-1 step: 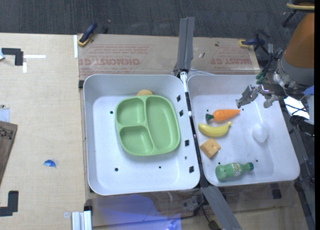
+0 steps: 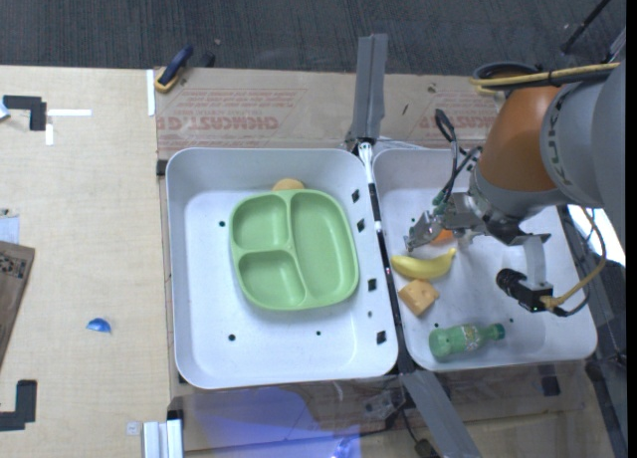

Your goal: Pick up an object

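Note:
My gripper (image 2: pixel 426 234) is low in the right bin (image 2: pixel 557 346), near that bin's left wall. A small orange object (image 2: pixel 441 237) lies right at its tip, partly covered by it. Just in front of the gripper rests a yellow banana (image 2: pixel 424 265). A tan-orange wedge (image 2: pixel 419 297) sits a little nearer still. A green bottle (image 2: pixel 466 339) lies on its side by the bin's front edge.
The left bin (image 2: pixel 199 327) holds a green divided plate (image 2: pixel 295 248), with a small yellow-orange item (image 2: pixel 289 185) peeking out behind it. A black cable end (image 2: pixel 523 290) hangs from the arm over the right bin. A dark metal divider (image 2: pixel 370 98) stands between the bins at the back.

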